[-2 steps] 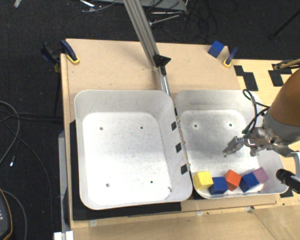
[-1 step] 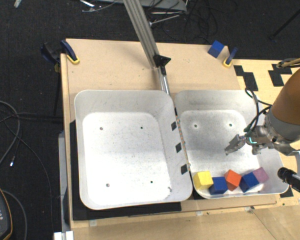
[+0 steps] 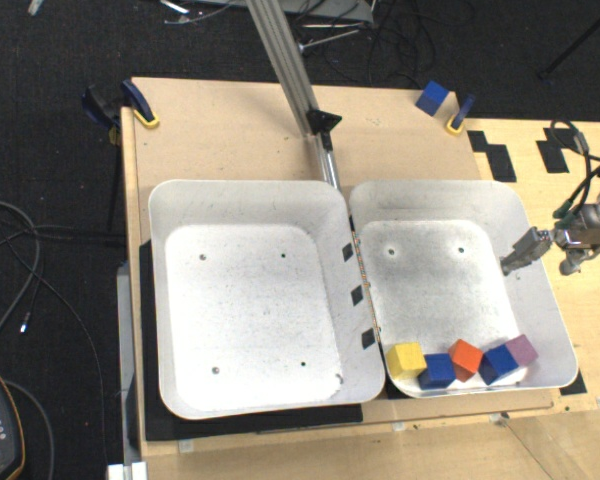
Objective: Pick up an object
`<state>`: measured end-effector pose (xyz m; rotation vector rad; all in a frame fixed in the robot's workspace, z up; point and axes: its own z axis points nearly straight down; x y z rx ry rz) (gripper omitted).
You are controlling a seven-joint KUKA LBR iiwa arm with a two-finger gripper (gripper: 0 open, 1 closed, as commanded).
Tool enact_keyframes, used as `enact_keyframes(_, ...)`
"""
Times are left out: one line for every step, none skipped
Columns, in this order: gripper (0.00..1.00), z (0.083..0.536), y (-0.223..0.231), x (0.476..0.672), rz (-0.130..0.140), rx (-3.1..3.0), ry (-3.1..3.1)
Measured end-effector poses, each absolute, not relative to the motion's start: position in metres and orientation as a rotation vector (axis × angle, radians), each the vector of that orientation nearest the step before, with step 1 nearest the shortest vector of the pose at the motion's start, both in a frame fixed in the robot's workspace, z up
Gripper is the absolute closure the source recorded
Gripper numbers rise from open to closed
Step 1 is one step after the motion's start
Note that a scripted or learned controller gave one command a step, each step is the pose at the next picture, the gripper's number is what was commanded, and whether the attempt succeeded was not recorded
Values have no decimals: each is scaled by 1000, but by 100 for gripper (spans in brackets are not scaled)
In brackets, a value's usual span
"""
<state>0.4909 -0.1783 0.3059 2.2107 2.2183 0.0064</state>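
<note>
Several small blocks lie in a row along the near edge of the right bin: a yellow one, a blue one, an orange one, another blue one and a purple one. My gripper hangs over that bin's right rim, well behind the blocks. Its two fingers stand apart, open, with nothing between them. One finger points down-left over the bin's sloped wall.
The left bin sits beside the right one. A slanted metal pole comes down to the bins' far middle. One more blue block lies on the wooden bench by a yellow-tipped clamp. Another clamp sits far left.
</note>
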Motion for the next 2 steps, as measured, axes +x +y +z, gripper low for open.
enact_keyframes(100,311,-177,491,1,2210,2225)
enact_keyframes(100,278,-101,490,0,2213,2235)
